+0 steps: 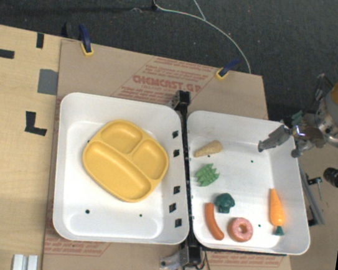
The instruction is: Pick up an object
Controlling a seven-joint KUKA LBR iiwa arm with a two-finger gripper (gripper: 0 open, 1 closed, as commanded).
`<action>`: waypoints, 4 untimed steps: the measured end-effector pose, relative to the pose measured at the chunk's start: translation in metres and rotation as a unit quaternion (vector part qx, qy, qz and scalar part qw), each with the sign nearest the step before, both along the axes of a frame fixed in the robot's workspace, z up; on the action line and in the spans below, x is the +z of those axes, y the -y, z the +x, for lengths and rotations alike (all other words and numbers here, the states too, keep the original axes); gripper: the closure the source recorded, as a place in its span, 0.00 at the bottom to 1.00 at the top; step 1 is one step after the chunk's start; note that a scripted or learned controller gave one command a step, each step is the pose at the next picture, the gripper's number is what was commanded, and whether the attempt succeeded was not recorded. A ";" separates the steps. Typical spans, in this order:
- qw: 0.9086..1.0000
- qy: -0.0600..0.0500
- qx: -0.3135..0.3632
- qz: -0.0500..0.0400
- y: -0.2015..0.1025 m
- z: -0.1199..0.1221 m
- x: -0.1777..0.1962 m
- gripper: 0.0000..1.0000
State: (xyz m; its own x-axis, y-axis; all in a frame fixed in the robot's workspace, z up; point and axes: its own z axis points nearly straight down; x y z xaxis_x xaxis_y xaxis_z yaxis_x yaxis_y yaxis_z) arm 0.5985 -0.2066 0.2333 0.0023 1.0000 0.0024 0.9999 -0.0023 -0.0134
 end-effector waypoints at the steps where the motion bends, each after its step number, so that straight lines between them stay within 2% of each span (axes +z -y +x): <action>1: 1.000 0.006 0.002 -0.001 0.000 0.003 0.007 0.00; 3: 1.000 0.004 0.002 -0.001 -0.005 0.012 -0.084 0.00; 4: 1.000 0.005 0.002 -0.002 -0.009 0.012 -0.147 0.00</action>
